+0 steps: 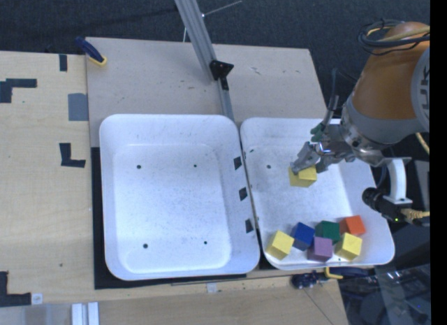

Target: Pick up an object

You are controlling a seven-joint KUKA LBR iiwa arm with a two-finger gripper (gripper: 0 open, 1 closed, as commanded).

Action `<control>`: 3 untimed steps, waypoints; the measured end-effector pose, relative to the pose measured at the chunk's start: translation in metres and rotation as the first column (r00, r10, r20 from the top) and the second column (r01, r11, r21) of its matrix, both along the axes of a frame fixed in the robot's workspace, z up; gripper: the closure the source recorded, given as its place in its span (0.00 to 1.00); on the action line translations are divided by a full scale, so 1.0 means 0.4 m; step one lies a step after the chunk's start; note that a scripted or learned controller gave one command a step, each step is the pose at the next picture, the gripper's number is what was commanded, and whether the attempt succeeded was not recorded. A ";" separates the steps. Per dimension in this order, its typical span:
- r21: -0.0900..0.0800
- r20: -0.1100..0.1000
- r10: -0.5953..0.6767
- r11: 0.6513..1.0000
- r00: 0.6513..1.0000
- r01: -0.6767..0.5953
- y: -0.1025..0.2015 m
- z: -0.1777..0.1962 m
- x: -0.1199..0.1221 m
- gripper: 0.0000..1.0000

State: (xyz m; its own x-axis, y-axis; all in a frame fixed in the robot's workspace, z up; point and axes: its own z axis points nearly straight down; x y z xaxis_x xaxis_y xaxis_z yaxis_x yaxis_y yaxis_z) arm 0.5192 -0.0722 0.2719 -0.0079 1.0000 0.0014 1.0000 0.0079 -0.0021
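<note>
The grey KUKA arm w/ orange band [391, 82] reaches in from the right over the right-hand shallow white bin [279, 142]. Its two-finger gripper [308, 163] sits above the middle of that bin, jaws clamped on a yellow cube [303, 176], which shows just below the fingertips, tilted. Whether the cube is clear of the bin floor can't be told.

Along the near edge of the same bin lies a cluster of small cubes: another yellow block [281, 244] at the left end, then a blue block [303, 235], a purple block [322, 247], a green block [327, 230], a third yellow block [350, 246] and an orange-red block [353, 225] at the right. They touch or sit just beside each other, well apart from the gripper.

The left-hand shallow white bin [112, 177] sits alongside, rims touching. A slanted grey metal rod [195, 23] runs from the top of the view down to where the bins meet.
</note>
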 end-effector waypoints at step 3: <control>-0.001 -0.001 -0.002 1.000 1.000 0.002 0.380 -0.098 0.127 1.00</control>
